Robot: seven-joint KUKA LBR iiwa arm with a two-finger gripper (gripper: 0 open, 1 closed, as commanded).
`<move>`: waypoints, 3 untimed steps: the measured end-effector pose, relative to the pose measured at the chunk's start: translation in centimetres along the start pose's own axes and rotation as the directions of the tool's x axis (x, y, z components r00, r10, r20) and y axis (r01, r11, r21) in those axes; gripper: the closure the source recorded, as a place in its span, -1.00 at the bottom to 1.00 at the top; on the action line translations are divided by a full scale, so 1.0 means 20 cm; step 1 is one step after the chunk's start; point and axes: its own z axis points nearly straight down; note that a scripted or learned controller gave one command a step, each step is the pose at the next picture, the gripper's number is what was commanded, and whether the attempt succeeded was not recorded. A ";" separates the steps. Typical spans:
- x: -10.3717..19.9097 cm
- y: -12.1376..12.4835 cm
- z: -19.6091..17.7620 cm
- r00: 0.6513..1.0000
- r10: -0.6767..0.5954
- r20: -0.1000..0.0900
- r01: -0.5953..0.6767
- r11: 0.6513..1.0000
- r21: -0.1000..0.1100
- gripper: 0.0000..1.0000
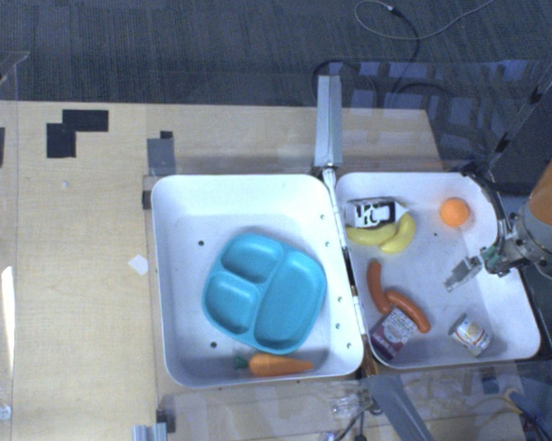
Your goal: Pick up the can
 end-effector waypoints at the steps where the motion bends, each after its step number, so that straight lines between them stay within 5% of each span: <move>1: 0.03 -0.09 -0.24 0.990 0.139 0.000 -0.139 0.990 0.000 -1.00; 2: -0.03 -0.12 0.30 0.885 0.466 -0.004 -0.466 0.885 0.008 -1.00; 3: -0.05 0.29 0.37 0.834 0.552 -0.001 -0.552 0.834 -0.005 -1.00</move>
